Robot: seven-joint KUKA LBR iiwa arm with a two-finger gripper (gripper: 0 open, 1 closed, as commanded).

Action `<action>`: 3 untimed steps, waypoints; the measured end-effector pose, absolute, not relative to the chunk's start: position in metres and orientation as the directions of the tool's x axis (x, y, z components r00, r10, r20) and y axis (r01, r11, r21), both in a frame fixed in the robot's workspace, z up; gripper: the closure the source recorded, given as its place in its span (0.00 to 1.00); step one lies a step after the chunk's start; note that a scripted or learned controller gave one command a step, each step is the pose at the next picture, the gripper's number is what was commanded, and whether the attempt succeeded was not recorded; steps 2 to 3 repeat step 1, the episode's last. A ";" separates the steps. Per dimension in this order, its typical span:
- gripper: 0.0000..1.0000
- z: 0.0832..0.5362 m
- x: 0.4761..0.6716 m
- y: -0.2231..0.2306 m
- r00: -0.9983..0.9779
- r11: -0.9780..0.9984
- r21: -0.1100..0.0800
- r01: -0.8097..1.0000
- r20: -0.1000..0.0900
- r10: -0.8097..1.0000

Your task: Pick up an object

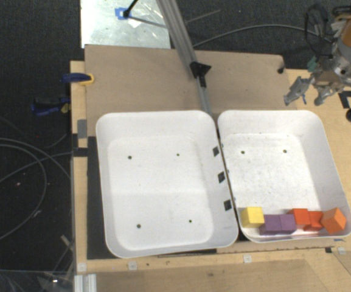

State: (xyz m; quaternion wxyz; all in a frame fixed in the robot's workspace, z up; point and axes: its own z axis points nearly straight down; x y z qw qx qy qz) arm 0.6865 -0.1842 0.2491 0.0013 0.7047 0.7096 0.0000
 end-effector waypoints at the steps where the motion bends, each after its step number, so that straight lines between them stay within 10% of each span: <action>1: 0.00 0.190 0.652 -0.139 -0.008 0.008 -0.005 1.000 0.002 1.000; 3: 0.00 0.190 0.652 -0.139 -0.008 0.008 -0.005 1.000 0.002 1.000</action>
